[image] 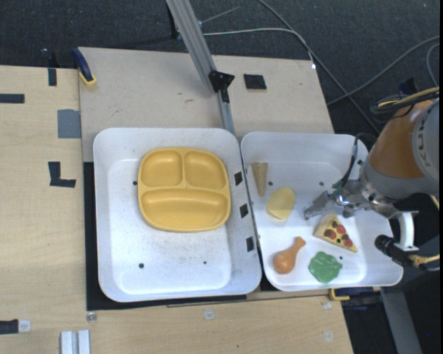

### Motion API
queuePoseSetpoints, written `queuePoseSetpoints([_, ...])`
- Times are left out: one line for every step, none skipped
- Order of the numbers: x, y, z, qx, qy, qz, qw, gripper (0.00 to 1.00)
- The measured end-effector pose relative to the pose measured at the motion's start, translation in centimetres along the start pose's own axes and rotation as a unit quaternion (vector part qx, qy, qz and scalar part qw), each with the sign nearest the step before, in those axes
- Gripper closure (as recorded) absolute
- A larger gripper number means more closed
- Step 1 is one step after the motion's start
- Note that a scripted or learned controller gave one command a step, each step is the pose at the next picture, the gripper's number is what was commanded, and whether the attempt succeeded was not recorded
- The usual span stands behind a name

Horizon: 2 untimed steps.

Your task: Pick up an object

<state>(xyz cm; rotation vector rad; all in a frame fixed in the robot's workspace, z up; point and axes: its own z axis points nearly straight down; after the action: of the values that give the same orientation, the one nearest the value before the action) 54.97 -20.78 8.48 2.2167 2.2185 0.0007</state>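
- reaching in from the right, the grey arm [406, 150] with its orange band comes over the right rim of the right bin [303, 142], one of two shallow white bins side by side on the bench [155, 87].
- the gripper [319, 209] hangs low inside the right bin, its metal fingers pointing left; whether they are spread or pressed together cannot be told from this angle, and nothing shows between them.
- just near of the gripper lies a toy pizza slice [336, 234], a tan wedge with red spots, its upper edge right under the fingers; touching or not, it is too close to tell.
- a pale yellow cheese-like piece [281, 203] lies just left of the gripper, near the middle of the right bin, apart from the fingertips.
- a tan cone [260, 176] stands far of that piece, close to the bin's left wall, wide end toward the far side.
- an orange chicken drumstick [288, 256] lies near the bin's near edge, left of a green leafy lump [325, 266]; the two sit close but apart.
- the left bin [111, 220] holds a yellow divided plate [184, 189], with three compartments, sitting in the bin's far half.
- a slanted grey metal bar [196, 39] runs down from the far edge to the gap between the bins.
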Motion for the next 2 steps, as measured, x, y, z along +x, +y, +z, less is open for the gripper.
queuePoseSetpoints([0.0,0.2,-1.4,-0.002,0.000,-0.001,1.0000,1.00])
queuePoseSetpoints([0.2,0.6,-7.7,0.000,0.001,-0.001,1.0000,1.00])
